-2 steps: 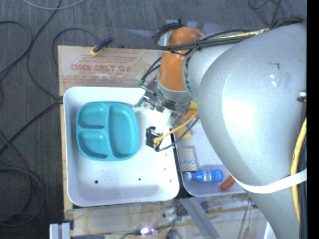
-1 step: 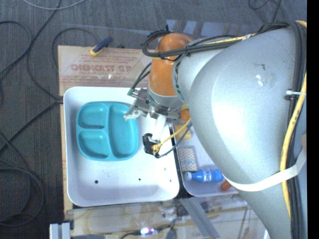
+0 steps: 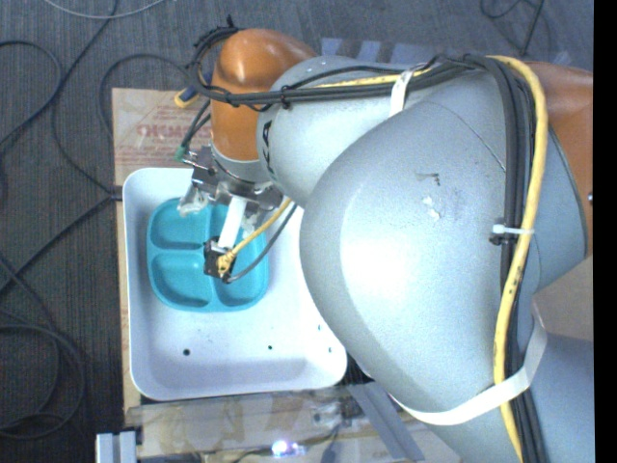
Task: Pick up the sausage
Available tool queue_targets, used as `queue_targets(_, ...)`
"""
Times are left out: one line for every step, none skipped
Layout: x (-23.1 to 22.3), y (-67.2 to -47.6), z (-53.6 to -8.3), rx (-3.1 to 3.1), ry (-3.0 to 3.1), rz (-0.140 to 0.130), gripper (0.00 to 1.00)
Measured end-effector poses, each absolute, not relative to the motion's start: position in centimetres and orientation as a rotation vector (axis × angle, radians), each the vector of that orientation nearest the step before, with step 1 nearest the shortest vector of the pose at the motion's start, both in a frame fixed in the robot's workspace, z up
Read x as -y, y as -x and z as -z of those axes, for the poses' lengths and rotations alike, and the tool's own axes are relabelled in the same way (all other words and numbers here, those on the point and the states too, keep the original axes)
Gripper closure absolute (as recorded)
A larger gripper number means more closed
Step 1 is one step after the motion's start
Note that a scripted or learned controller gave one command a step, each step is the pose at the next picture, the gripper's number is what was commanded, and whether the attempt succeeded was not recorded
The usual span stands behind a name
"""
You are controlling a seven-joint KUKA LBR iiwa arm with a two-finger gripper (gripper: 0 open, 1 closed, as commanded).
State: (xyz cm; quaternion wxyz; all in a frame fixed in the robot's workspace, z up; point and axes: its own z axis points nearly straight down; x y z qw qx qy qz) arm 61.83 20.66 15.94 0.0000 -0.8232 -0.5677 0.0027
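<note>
Sausage: we judge it light, soft, slightly slippery; grip mid-length, across its width | claw (image 3: 214, 212) over blue divided tray (image 3: 174, 270), left-centre frame | claw state: we cannot tell

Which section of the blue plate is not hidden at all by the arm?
The small section in the lower left corner of the blue plate. The arm overlaps parts of the other sections.
</note>
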Motion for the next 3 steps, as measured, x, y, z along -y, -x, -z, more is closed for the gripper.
queue_targets(-23.2,-65.0,-17.6,1.688,2.652,-0.009,0.00)
queue_targets(-23.3,-58.0,-16.3,1.464,2.780,-0.012,0.00)
queue_targets(-23.3,-65.2,-22.6,1.417,2.807,-0.007,0.00)
